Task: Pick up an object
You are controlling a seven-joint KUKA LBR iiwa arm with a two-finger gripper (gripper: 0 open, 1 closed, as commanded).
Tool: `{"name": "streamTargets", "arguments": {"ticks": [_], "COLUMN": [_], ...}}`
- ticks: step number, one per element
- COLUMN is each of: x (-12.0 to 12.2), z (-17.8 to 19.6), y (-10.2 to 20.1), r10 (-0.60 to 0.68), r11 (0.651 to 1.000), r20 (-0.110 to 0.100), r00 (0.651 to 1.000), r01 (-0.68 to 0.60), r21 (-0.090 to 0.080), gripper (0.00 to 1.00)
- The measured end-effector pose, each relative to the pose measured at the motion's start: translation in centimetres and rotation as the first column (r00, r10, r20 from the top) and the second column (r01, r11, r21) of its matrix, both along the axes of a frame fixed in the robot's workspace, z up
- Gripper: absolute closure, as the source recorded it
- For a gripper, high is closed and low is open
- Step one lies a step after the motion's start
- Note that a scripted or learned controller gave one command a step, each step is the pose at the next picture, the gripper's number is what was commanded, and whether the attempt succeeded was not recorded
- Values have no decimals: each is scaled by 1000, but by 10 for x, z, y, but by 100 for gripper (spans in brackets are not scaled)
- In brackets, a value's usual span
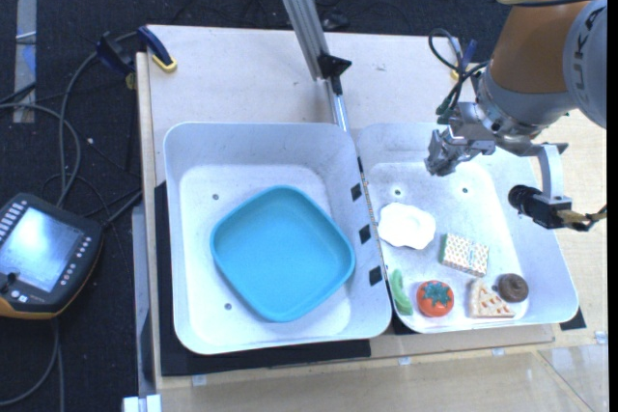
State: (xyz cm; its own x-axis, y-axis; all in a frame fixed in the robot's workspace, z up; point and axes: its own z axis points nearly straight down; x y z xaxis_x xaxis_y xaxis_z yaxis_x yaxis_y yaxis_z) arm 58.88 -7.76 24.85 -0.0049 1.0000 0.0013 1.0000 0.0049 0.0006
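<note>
My gripper (441,159) hangs over the back part of the right bin (541,236), above bare white floor, with nothing visibly between its fingers. Nearer the front of that bin lie a white lump (406,226), a checkered cracker-like block (464,254), a red tomato (435,297), a pizza slice (489,300), a brown chocolate donut (511,286) and a green piece (396,289) at the left wall. The white lump is the closest of them, down and left of the gripper.
The left bin (193,159) holds a large blue square dish (281,252). A slanted metal pole (304,5) runs down to the divider between the bins. A black fixture (541,204) sticks in over the right bin's right wall. A teach pendant (43,251) lies off the bench at left.
</note>
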Motion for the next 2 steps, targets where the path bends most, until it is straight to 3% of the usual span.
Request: {"name": "streamTargets", "arguments": {"ticks": [2], "x": [-6], "z": [10], "y": [97], "r10": [0], "r11": [1000], "r20": [-1], "r00": [1000], "r01": [0], "r21": [0], "gripper": [100]}}
